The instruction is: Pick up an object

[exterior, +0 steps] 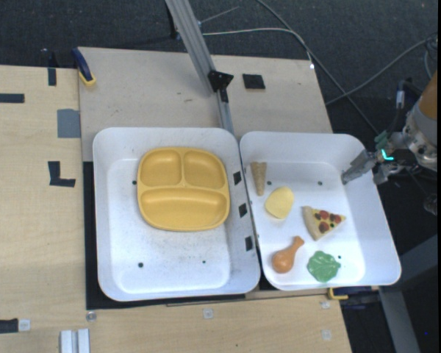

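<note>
Claw (pixel 359 169) at the right bin's (pixel 301 144) upper right rim, low over the edge, carrying nothing; whether its fingers are spread or closed, cannot tell from this slant. Arm comes in from the right.

Right bin holds five toy foods: cone (pixel 259 176) near the upper left, long axis roughly up-down; yellow chip-like piece (pixel 279 202) just below it; pizza slice (pixel 322 220) toward the middle right; drumstick (pixel 287 255) lower down, lying on a diagonal; green leafy piece (pixel 323 266) just beside it at the lower right.

Left bin (pixel 114 219) holds a yellow divided plate (pixel 183 188).

Nearest pick is probably the pizza slice: it lies down and left of the claw, well apart from it, with free floor around it. Pick not yet begun.
</note>
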